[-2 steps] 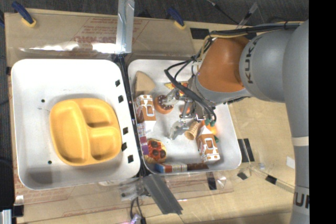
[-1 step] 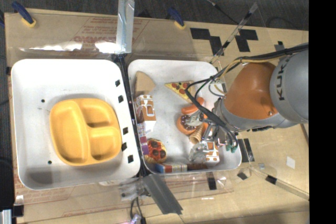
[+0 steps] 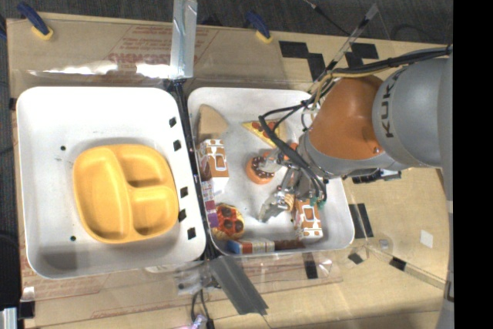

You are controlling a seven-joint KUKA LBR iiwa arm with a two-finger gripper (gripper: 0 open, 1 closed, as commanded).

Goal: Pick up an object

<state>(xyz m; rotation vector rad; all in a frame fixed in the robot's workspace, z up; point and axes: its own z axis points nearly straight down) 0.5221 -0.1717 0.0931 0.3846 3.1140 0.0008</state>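
My gripper [image 3: 279, 200] hangs low over the middle of the right bin [image 3: 231, 100], reaching in from the right under the orange band. Its metal fingers point down-left toward the bin floor. A small orange ring-shaped object [image 3: 260, 169] lies just up-left of it. A white-and-orange packet [image 3: 310, 220] lies just right of the fingertips. A slim white-and-brown packet [image 3: 212, 159] lies along the bin's left wall. A tan wedge [image 3: 209, 120] sits at the upper left, and a yellow-orange piece [image 3: 264, 133] shows beside the cables.
The left bin [image 3: 46, 112] holds a yellow divided tray [image 3: 125, 193]. A small orange-and-dark toy [image 3: 226, 220] and a long dark stick [image 3: 262, 246] lie at the right bin's front edge. The arm's body covers the right bin's right side.
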